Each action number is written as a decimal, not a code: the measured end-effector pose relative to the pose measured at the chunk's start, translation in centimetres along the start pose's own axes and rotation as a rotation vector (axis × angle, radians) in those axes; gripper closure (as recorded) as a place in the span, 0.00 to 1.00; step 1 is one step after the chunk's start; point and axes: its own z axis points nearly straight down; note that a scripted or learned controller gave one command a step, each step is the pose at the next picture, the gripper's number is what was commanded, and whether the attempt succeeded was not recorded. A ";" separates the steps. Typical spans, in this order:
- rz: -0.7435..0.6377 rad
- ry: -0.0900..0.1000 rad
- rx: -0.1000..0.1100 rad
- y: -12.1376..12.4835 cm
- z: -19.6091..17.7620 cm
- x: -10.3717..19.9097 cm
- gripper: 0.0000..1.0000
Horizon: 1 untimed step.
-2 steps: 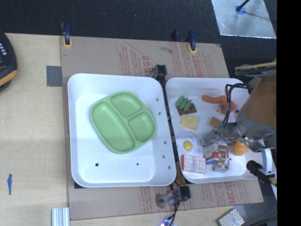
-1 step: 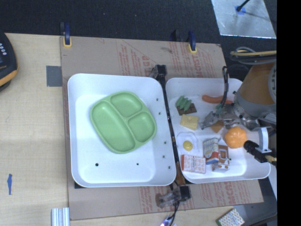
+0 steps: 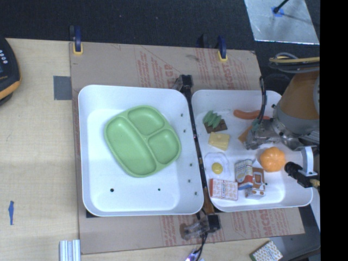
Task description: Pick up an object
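Cheese, a pale yellow wedge-shaped toy block (image 3: 219,141), lies in the right white bin (image 3: 293,201), just left of the gripper (image 3: 254,141), with a round orange ball (image 3: 271,159) at the gripper's other side. How the gripper is set cannot be told; nothing shows in its grasp.

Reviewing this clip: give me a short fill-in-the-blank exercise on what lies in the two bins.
1. The green divided plate lies in the ___ bin.
2. The orange lies in the ___ bin.
3. The plate has ___ compartments.
4. The gripper is over the ___ bin.

Missing words: left; right; three; right.
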 end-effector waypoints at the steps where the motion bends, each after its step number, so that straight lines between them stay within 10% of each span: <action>1: -0.001 0.000 0.001 0.0 0.1 0.0 0.00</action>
